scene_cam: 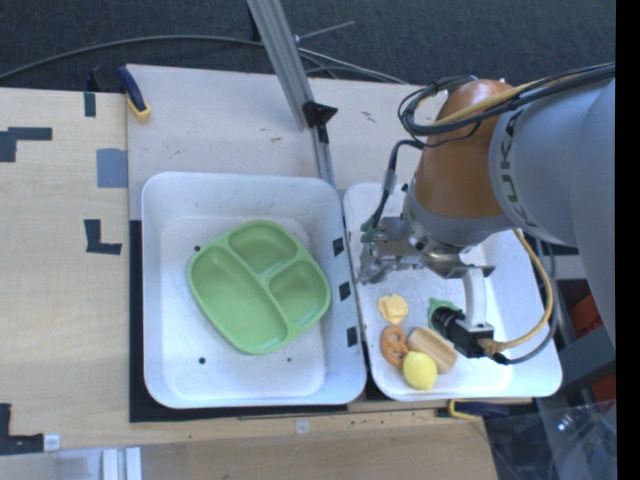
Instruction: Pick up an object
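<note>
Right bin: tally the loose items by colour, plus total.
Right bin, as far as the arm leaves it visible:
Yellow: 2, a pale piece and a lemon-like ball
Orange: 1, a pretzel shape
Tan: 1, a bread-like piece
Green: 1, a small piece
Total: 5

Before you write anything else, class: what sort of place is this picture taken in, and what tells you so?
Probably a robotics lab test bench. A grey and orange arm reaches over two white bins, one holding a green divided plate, the other toy food; loose cables and tape marks surround them.

Arm (500,168) perhaps hides right bin (540,368).
</note>
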